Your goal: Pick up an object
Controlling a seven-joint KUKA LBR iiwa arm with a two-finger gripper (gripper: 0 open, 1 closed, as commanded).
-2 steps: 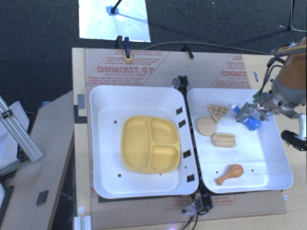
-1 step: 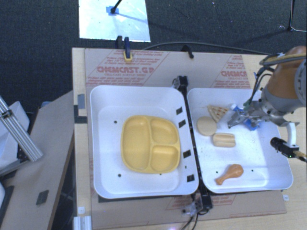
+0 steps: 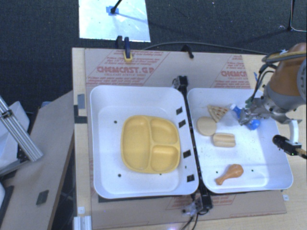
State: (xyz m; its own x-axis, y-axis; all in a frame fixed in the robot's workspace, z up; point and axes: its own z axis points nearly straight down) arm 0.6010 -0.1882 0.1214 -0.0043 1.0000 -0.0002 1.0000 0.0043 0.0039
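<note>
We see the gripper (image 3: 249, 119) low over the upper right part of the right bin (image 3: 273, 176), hanging from the grey arm (image 3: 288, 80) with its orange band. Something blue sits at its tip, but we cannot tell whether that is part of the tool or a separate item, and we cannot tell how the tool is set.

Just to its left lies a waffle wedge (image 3: 218, 112), tan and triangular. Below that come a round cracker (image 3: 206, 126) and, touching or nearly touching it, a bread roll (image 3: 223, 140). Further toward the front edge of the bin, well apart from the others, lies a drumstick (image 3: 230, 173).

We judge all four to be toy food: light, stiff, smooth plastic, unlikely to break but apt to slip or skid on the white floor. The wedge and cracker lie flat and offer little edge to pinch. The roll looks the better choice, taken across its short width; the drumstick could be taken at its thick end.

The left bin (image 3: 105, 104) holds a yellow divided plate (image 3: 150, 143).
</note>
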